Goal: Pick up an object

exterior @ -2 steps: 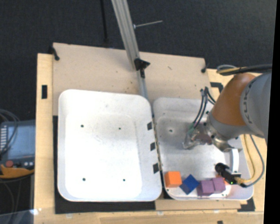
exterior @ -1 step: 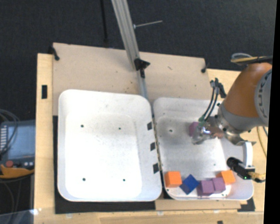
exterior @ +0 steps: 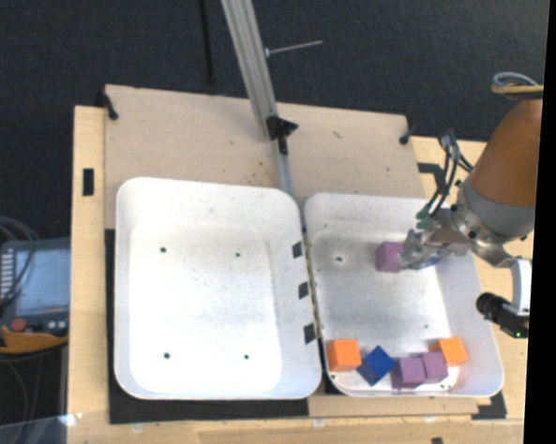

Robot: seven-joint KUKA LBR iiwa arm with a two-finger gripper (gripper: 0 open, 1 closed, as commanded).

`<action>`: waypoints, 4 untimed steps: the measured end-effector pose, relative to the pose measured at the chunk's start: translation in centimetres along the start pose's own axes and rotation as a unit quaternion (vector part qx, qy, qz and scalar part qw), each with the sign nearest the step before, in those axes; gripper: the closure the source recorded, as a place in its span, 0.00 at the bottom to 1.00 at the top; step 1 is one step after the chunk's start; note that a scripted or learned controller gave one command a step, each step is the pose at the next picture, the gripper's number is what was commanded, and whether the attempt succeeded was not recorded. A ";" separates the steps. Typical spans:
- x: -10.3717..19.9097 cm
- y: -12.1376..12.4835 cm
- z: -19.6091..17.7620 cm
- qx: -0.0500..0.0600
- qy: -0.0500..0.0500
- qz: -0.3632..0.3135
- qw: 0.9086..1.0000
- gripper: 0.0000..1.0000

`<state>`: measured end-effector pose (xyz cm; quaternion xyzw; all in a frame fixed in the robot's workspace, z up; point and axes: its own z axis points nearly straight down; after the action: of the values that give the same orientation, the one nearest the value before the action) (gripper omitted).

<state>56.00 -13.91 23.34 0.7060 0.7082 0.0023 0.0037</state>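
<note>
Two white bins (exterior: 208, 287) sat side by side on a pale wooden desk (exterior: 255, 131) over dark carpet; no readable writing showed. Reaching from the right, the arm's jaws (exterior: 417, 253) hung low in the right bin, touching a purple block (exterior: 388, 257); their opening could not be told.

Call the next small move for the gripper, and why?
Probably a short shift left to centre over the purple block before closing. The gripper sits at the block's right side in the right bin, and the view doesn't show the block between its fingers. The other blocks lie along the bin's near edge.
</note>
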 end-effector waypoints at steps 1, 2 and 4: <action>-0.1 -0.8 -5.3 0.000 0.000 -0.001 1.000 1.00; 5.2 0.5 -5.2 0.003 0.001 -0.002 1.000 1.00; 15.6 2.3 -2.4 0.005 0.001 -0.002 1.000 1.00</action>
<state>58.25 1.70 25.78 0.7050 0.7093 -0.0006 -0.0007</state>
